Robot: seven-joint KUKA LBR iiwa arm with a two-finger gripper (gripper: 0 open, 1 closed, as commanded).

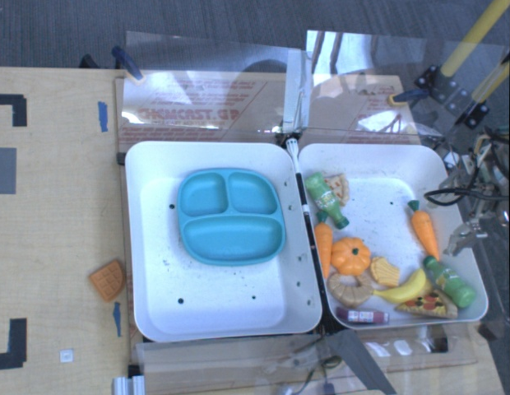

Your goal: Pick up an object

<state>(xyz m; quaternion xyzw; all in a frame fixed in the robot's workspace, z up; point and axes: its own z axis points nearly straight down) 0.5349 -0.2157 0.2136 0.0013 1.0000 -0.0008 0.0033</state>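
Lowest in the right bin [378, 167], a small dark-red tube [362, 315] lay along the front wall, touching a tan bread piece [350, 289] just behind it. An orange pumpkin [351, 255] sat behind the bread, with an orange carrot [323, 245] on its left against the bin's left wall. Further back, a green bottle [327, 200] lay tilted beside a pale cracker [340, 188]. Right of the pumpkin rested a ridged yellow chip [384, 271], then a banana [407, 288] touching a pizza slice [428, 306]. A second green bottle [449, 283] lay in the front right corner, and a second carrot [423, 230] pointed toward it from behind. Whether the tool was apart or together could not be told. The left bin [148, 245] held a blue divided plate [230, 216]. A brown waffle square [108, 280] lay on the counter [49, 220], left of that bin.
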